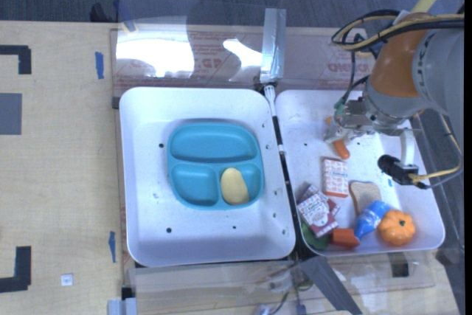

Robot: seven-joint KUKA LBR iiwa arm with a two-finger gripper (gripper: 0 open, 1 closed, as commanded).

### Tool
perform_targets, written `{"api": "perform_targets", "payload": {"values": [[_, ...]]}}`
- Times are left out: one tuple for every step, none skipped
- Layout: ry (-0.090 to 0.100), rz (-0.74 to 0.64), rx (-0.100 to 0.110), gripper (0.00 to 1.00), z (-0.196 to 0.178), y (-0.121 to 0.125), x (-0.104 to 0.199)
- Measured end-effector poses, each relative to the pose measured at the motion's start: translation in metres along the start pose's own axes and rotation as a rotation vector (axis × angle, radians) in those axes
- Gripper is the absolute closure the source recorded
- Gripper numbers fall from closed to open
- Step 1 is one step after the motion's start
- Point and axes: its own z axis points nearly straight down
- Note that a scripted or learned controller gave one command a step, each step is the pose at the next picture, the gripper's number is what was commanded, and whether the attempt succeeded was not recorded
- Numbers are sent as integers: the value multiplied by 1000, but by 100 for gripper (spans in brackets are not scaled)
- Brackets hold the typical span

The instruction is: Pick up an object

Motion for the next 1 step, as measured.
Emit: {"api": "perform_targets", "payload": {"values": [[6,-124,-1,100,-92,34,113]]}}
